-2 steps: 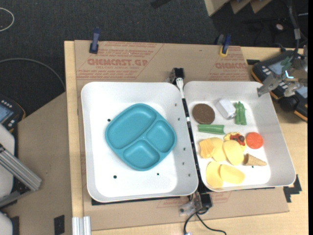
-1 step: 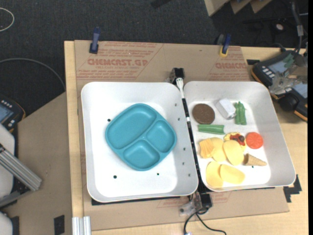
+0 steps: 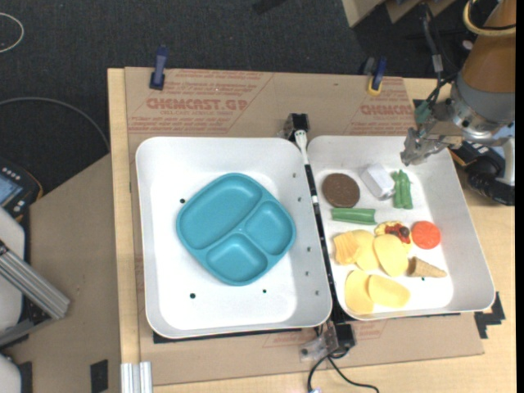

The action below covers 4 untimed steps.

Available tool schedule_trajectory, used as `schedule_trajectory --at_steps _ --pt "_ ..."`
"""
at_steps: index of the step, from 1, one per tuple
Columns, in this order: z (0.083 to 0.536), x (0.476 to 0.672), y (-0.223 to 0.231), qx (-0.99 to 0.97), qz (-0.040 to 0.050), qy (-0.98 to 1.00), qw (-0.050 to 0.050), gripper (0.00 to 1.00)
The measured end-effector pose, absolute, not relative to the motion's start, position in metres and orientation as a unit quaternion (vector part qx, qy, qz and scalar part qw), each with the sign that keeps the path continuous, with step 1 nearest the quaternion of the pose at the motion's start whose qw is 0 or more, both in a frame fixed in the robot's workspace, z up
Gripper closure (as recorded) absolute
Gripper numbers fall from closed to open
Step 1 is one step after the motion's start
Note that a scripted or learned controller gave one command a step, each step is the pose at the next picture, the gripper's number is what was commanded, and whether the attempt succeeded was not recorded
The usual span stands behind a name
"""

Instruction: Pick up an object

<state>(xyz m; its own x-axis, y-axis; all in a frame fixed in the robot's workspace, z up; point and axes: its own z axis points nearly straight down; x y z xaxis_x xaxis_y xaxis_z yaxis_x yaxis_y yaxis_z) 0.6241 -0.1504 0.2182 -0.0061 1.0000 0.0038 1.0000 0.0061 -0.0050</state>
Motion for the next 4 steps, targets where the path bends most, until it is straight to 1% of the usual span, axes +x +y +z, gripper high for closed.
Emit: schedule_trajectory --at_steps 1,2,3,4 --pt "0.299 0.56 -0.074 -0.705 -0.0018 -0.71 0.0 1.0" --pt "0.242 0.569 -0.01 -0.705 0.0014 -0.709 0.003 1.0" --pt "0.336 0.506 0.008 -0.706 -0.004 -0.708 -0.002 1.0" --pt "0.257 0.477 -0.061 -0.71 0.0035 -0.704 0.003 1.0"
